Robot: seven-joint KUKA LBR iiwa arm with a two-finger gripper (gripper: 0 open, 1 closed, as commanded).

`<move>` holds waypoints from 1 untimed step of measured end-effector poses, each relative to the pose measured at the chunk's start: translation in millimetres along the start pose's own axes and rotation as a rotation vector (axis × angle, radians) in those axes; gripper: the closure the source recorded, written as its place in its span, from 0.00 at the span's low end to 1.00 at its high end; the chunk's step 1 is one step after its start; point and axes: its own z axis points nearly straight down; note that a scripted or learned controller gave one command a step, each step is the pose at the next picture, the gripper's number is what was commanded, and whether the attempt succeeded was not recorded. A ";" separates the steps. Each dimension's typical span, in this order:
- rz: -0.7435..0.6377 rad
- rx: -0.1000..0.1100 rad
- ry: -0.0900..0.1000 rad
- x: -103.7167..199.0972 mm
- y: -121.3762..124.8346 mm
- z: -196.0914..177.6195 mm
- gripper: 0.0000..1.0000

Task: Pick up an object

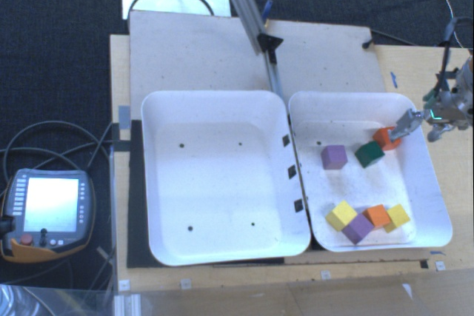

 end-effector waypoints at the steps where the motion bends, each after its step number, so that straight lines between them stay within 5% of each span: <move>1: 0.002 0.003 0.000 -5.3 6.8 45.7 0.00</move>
